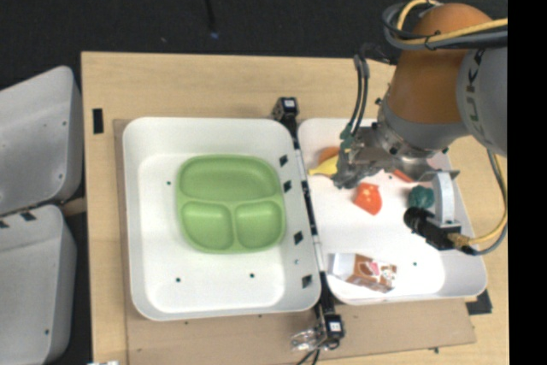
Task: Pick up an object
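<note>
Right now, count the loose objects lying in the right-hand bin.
5 visible: a yellow piece and an orange piece at the bin's upper left, a red object mid-bin, a teal object to its right, a packet near the front. The arm may hide more.

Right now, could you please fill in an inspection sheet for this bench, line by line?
Surface: wooden bench bearing left bin and right bin.
Job's things: red object, yellow piece, teal object and printed packet, all in right bin.
Clutter: green divided plate in left bin.
Grippers: gripper low over the yellow piece; holds nothing visible.
Cables: yellow and black cables along the arm.
Surroundings: dark floor, white panels at left.
</note>
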Available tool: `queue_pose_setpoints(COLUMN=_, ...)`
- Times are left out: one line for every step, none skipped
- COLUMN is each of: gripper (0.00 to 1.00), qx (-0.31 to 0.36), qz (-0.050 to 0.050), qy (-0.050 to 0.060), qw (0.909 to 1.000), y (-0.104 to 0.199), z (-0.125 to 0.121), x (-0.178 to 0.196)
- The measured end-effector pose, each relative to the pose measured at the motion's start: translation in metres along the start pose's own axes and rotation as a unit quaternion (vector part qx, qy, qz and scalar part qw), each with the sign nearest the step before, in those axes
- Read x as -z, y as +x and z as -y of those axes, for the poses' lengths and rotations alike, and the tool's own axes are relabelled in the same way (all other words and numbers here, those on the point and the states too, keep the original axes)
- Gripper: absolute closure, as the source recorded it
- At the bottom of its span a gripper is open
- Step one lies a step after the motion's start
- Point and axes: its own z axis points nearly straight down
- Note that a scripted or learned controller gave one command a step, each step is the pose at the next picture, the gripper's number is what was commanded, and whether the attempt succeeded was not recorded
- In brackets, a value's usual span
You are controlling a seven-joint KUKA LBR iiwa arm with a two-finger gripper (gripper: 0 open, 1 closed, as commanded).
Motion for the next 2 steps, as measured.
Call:
queue_pose_setpoints(gripper=1.00, qx=-0.001, qz=0.001, qy=0.000, qw=1.0000, y=0.040, z=-0.015, x=-0.012)
queue_pose_setpoints(gripper=1.00, qx=0.000, qz=0.000, qy=0.000, qw=1.0000, y=0.095, z=-0.030, x=-0.007)
